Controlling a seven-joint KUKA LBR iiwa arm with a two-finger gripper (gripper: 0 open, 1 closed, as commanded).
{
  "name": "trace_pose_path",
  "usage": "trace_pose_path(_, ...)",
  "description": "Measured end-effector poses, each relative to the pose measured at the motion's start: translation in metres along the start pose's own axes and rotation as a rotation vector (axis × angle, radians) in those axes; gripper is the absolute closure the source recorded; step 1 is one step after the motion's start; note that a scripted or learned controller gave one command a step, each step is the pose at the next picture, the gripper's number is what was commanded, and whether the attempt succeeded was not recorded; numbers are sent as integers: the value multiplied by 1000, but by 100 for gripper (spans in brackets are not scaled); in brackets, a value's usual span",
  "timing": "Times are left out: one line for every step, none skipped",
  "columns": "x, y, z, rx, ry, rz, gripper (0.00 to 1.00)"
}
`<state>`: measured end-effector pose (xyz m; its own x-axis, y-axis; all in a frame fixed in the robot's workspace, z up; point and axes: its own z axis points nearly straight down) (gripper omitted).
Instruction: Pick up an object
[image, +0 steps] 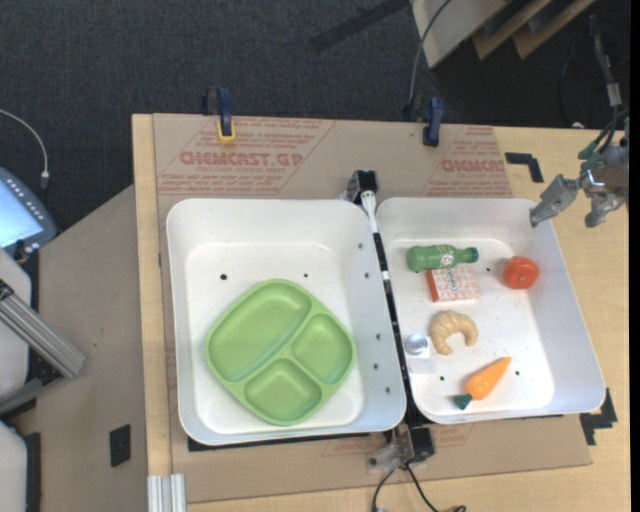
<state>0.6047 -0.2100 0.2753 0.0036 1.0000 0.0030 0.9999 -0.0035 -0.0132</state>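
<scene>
The gripper (577, 202) sits at the right edge of the view, above the far right corner of the right bin (575, 330), clear of its contents. Its two fingers stand apart with nothing between them; the hand is released. In the right bin lie a green bottle (441, 257) on its side near the far wall, a red-and-white box (453, 285) just beside it on the near side, and a red tomato (520, 272) to the right of both. A croissant (453, 330) rests near the middle, a small white cup (417, 347) just left of it, and a carrot (487, 380) toward the near wall. The left bin (190, 300) holds a green divided plate (280, 350).
</scene>
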Motion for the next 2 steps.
trace_pose_path(1, 2, -8, -13, -3, -4, 0)
trace_pose_path(-4, 3, 36, -8, -2, -3, 0)
